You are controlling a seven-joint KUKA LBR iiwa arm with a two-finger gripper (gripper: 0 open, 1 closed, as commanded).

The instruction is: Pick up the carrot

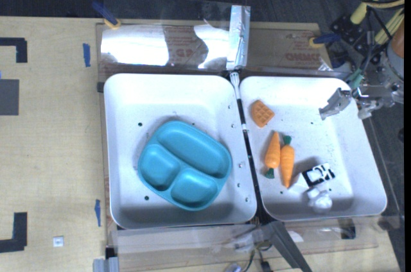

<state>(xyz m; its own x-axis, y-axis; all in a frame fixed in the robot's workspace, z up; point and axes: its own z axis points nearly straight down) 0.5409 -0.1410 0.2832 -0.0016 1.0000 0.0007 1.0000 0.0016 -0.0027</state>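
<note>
Your two-finger gripper (347, 104) hangs with fingers spread and holding nothing at the right white bin's (369, 200) far right edge, while the paired orange plastic carrots (281, 158) lie touching near its left wall, so a descent may nudge both aside.

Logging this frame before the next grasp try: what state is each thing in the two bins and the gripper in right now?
carrots: two, lying side by side in the right bin, touching, ungrasped.
waffle piece: flat, apart from the carrots.
black-and-white object: lying near the bin's front.
white object: resting just in front of it.
blue divided tray: upright in the left bin, nothing in it.
gripper: over the right bin's far right corner, holding nothing.
</note>
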